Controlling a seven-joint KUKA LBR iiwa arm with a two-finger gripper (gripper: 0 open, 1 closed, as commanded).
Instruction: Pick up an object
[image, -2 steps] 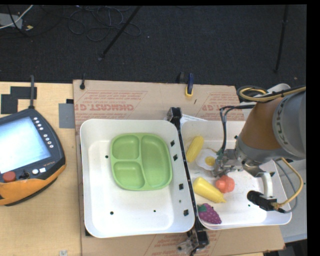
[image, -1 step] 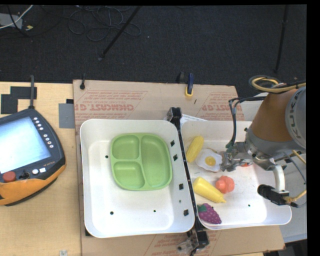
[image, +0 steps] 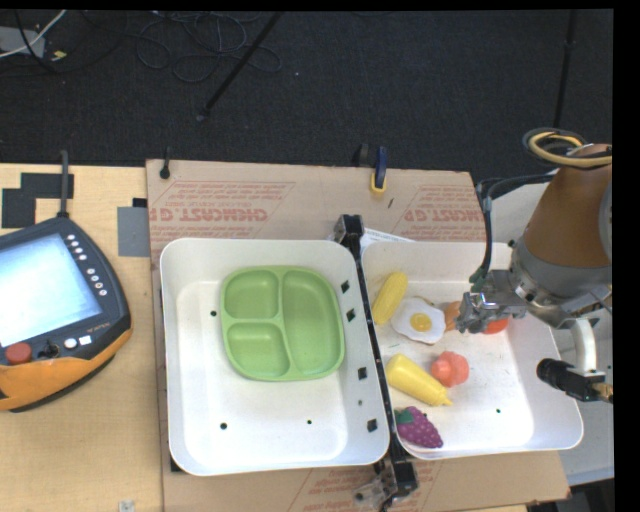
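From my remote view, the two-finger gripper (image: 478, 316) sits low over the right shallow white plastic bin (image: 520, 420), just beside the toy fried egg with a yellow yolk (image: 418, 322). I can't tell how wide it stands, nor whether it has hold of the small orange-red piece (image: 497, 325) at its tip. A yellow toy corn cob (image: 389, 297), yellow wedge (image: 418, 381), red tomato (image: 451, 368) and purple grapes (image: 421, 427) lie in that bin. The left white bin (image: 200, 420) holds a green divided plate (image: 281, 323).

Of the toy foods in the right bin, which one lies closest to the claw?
The fried egg, white with a yellow yolk, lies just left of the claw. The corn cob, tomato, yellow piece and grapes lie farther off.
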